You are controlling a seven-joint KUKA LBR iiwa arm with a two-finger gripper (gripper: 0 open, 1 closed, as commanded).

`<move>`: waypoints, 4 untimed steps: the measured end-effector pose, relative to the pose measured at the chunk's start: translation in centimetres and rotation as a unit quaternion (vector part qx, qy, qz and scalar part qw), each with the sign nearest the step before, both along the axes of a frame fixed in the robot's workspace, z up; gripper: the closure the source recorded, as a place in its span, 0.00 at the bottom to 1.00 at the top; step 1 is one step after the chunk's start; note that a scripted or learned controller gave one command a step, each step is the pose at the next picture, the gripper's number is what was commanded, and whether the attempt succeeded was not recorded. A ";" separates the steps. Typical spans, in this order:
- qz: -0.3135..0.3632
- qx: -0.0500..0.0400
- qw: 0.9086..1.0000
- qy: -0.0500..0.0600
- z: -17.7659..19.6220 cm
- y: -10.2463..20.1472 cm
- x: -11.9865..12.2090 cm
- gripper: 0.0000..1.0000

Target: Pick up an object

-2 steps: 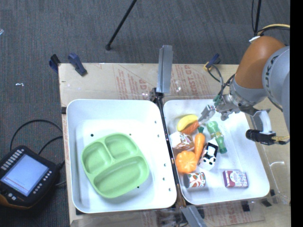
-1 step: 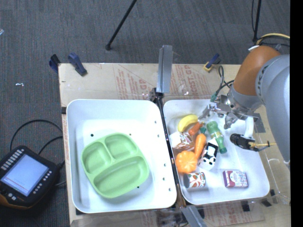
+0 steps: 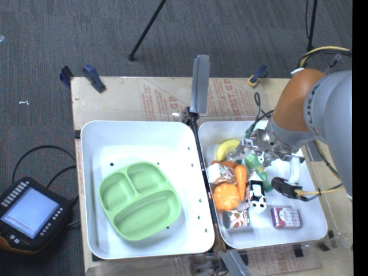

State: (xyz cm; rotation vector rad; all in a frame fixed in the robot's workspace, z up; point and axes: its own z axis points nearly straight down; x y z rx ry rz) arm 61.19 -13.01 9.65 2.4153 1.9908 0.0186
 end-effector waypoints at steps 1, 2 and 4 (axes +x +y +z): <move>0.019 0.002 1.000 0.011 -1.0 0.0 -5.6 0.00; 0.019 0.002 1.000 0.011 -1.0 0.0 -5.6 0.00; 0.104 0.001 0.994 0.011 -1.0 -2.4 -6.7 1.00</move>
